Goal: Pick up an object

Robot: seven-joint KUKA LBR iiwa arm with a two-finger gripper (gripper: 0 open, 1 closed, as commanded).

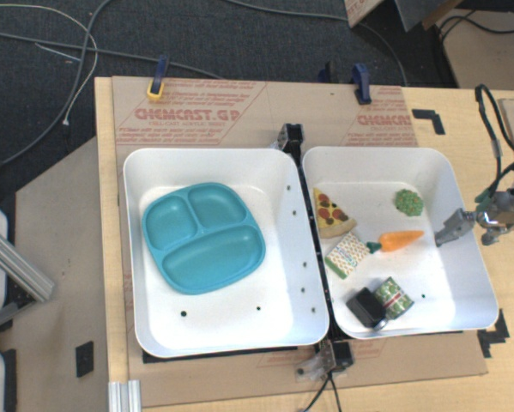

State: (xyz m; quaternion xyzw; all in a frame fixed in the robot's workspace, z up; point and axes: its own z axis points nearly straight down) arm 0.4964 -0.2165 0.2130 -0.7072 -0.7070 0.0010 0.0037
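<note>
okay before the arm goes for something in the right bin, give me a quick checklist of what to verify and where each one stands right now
1. Things to pick lie in the right bin: ok; pizza slice, broccoli, carrot, patterned packet, black block.
2. Gripper is over the right bin: ok, at its right edge.
3. Gripper carries nothing: cannot tell.
4. Nearest target sits apart from others: ok; the carrot lies nearest, though its green end is close to the packet.
5. Blue plate is out of the way: ok, in the left bin.

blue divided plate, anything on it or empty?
Empty. The blue plate lies flat in the left bin, all three compartments bare.
</note>
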